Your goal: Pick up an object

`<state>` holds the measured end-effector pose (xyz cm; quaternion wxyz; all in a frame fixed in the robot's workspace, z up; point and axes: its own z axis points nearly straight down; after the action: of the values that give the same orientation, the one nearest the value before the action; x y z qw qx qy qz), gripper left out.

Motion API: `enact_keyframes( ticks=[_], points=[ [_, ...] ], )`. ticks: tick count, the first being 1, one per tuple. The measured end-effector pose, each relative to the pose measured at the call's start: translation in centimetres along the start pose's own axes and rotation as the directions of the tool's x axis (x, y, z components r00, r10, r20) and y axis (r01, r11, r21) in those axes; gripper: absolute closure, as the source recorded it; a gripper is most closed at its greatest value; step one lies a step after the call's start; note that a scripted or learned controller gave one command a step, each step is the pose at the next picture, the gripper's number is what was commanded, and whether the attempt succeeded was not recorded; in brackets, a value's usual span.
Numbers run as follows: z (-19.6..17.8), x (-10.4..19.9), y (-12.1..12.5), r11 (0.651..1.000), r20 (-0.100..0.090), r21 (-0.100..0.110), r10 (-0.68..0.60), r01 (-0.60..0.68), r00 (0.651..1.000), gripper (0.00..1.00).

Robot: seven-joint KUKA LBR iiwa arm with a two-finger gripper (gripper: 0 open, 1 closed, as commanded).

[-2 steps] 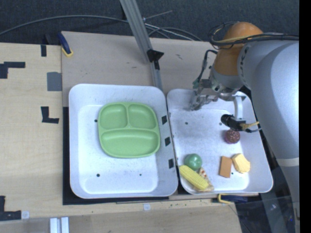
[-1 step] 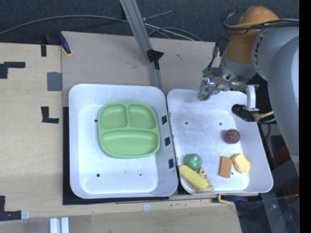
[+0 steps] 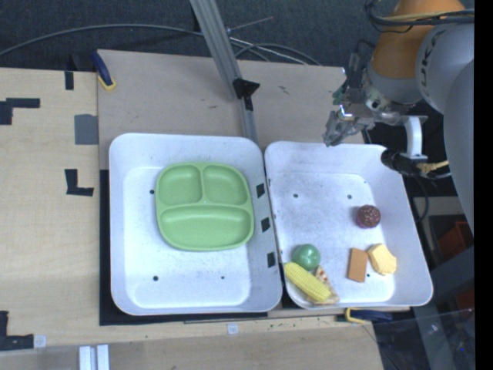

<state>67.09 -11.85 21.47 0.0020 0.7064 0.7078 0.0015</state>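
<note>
Toys sit low in the right bin: a corn cob, green ball, brown ball and two blocks. I see my gripper near the frame's upper right, above that bin's top edge, holding nothing. Open or closed, I can't tell.

Big grey arm coming in at three o'clock, smooth rounded casing topped by a glossy orange band. Thin black cables loop over that orange section. At nine o'clock from it, a small dark metallic hand.
</note>
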Motion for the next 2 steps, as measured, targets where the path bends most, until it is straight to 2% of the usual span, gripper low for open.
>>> enact_keyframes(
  ticks=[1,2],
  points=[
    [-0.1,5.3,-0.9,1.000,-0.002,0.006,-0.004,0.004,1.000,1.00],
    [-0.7,11.3,-2.9,1.000,-0.003,0.007,-0.005,0.005,1.000,1.00]
  ],
)
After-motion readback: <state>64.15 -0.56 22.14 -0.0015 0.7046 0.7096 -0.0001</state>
